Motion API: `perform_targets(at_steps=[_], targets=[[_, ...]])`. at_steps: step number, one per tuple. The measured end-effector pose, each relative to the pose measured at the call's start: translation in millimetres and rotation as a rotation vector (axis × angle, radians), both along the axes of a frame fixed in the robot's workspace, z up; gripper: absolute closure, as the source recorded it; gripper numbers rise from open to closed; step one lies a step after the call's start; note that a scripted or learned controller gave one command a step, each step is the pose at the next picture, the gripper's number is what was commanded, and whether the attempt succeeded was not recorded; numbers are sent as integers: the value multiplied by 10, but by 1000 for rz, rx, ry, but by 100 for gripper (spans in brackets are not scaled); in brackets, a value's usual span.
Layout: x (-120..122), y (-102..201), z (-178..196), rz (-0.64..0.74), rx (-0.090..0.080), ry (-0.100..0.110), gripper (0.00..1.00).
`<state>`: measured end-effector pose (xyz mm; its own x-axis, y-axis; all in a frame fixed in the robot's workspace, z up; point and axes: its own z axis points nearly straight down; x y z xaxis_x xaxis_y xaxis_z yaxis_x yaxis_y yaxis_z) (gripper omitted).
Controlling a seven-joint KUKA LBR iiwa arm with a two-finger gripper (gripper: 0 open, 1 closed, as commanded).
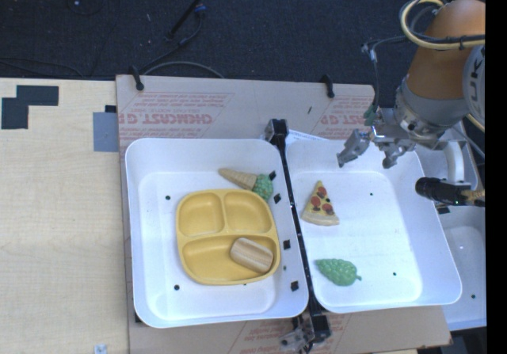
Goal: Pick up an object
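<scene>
My gripper (371, 153) hangs over the back edge of the right bin (428, 281), open, with nothing between its fingers. A toy pizza slice (320, 204) lies in the right bin's left half, below and left of the gripper. A green bunch of grapes (337, 271) rests near that bin's front. In the left bin (150, 297) sits a yellow divided tray (207, 235) with a bread roll (251, 254) in its front compartment. An ice cream cone with a green top (248, 180) lies just behind the tray.
A black divider (290, 218) runs between the two bins. Cardboard (206, 111) lies under the bins, with a pale wooden benchtop (55, 218) to the left. Cables trail over the dark floor at the back.
</scene>
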<state>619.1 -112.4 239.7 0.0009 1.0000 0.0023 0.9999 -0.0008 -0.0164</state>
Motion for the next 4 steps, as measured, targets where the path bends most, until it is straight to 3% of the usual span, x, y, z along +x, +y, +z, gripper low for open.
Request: perform_targets(at_steps=[1, 4], targets=[[22, -1, 75, 2, -1, -13, 0], [-47, -56, -1493, -1, 0, -14, 0]])
